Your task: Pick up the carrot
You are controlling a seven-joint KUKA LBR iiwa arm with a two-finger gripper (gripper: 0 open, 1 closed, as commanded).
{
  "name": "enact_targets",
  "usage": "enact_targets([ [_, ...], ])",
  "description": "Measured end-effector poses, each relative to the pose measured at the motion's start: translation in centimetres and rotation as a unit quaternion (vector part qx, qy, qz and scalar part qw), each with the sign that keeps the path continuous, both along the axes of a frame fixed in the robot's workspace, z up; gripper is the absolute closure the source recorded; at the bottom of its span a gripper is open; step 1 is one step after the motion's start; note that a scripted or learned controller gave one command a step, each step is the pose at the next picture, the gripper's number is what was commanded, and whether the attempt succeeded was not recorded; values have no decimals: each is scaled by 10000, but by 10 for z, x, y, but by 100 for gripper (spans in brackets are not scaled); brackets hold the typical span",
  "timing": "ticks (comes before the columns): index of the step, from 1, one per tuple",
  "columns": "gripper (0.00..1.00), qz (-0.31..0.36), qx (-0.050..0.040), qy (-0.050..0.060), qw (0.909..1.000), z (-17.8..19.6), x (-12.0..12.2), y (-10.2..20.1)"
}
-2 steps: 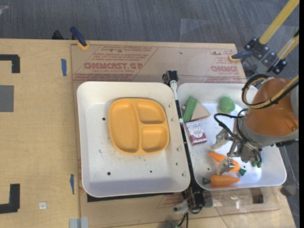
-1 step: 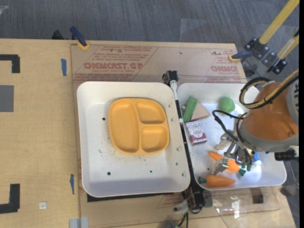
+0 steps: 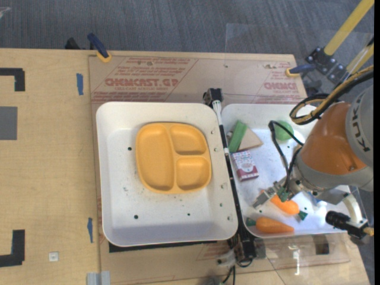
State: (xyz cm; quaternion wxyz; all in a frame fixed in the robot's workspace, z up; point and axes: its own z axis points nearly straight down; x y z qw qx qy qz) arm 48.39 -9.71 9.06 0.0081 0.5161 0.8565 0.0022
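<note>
while the carrot lies at the near edge of the right bin, the pickup is not done. the gripper hangs just above it; whether it is open or closed, i cannot tell.

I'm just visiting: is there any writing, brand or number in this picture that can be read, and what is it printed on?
"CHEMCAST GP" in red, on the brown protective sheet behind the left bin.
The same red print at the sheet's right end, cut off and not fully readable.
"KU", the start of a brand name, on the grey arm.
The small red packet in the right bin has print too small to read.
</note>
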Motion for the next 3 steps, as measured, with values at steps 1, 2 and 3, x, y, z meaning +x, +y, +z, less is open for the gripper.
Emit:
enact_targets([
  [1, 0, 701, 19, -4, 9975, 0, 1, -25],
  [2, 100, 713, -11, -49, 9974, 12, 4, -26],
  [3, 100, -952, 32, 56, 9954, 95, 10, 45],
])
